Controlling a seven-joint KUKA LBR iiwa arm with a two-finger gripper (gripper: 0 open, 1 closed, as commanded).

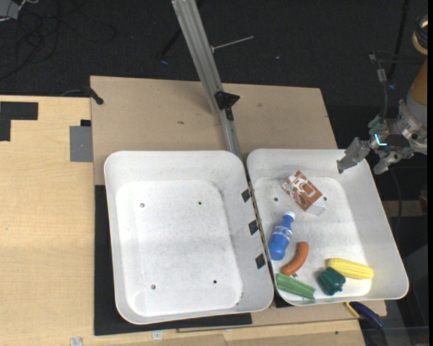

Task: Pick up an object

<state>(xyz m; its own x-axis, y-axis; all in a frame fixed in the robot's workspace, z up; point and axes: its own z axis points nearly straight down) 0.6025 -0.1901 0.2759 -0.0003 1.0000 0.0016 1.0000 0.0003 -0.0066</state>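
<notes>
A: Where do we find the gripper [366, 156]?

B: At about three o'clock in our view, hanging over the upper right rim of the right bin [390, 233]. We see its two fingers [348, 155] spread apart with nothing between them.

A: And what could we pick up?

B: Everything lies in the right bin. We see a brown and white packet [304, 191] toward twelve o'clock of that bin, tilted. A blue bottle [281, 238] sits near the bin's centre, leaning toward nine o'clock, close to the divider. Just beside it, at its five o'clock, we see a red sausage [296, 258].

A: Anything lower down?

B: Along the six o'clock edge we see a green pod [296, 287], then a dark green block [331, 281], and a yellow corn cob [351, 268] touching the block's upper right side.

A: How far is the gripper from them?

B: Well apart from all of them; the packet is nearest, at its eight o'clock.

A: And the left bin [177, 233]?

B: We see its white floor with a few small dark dots.
</notes>
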